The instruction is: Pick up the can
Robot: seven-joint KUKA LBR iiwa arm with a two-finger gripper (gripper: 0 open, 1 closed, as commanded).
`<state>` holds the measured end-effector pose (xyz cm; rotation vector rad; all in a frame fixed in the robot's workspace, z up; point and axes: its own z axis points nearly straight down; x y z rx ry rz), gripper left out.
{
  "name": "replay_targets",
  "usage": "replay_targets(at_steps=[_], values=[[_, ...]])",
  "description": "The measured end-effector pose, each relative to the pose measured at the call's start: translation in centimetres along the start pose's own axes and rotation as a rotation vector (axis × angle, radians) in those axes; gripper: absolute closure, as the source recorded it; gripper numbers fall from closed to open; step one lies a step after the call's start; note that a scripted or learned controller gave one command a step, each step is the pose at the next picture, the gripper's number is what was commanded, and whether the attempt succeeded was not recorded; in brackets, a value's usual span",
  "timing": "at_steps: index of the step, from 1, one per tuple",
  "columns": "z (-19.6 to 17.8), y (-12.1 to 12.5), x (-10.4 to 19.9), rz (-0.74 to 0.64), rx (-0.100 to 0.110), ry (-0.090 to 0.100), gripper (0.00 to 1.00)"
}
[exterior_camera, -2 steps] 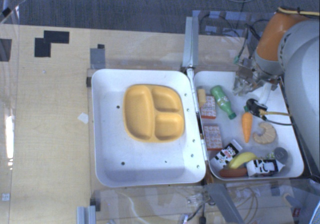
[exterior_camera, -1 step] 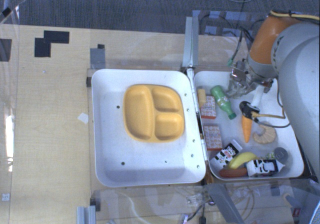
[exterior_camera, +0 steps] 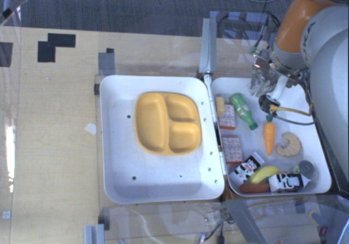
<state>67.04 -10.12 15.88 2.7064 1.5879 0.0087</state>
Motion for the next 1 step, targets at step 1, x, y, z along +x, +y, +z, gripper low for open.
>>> replay_targets(at_steps=[1], values=[[-22.80,0.94,-1.52,0.083,-0.003,0.000,1.00]])
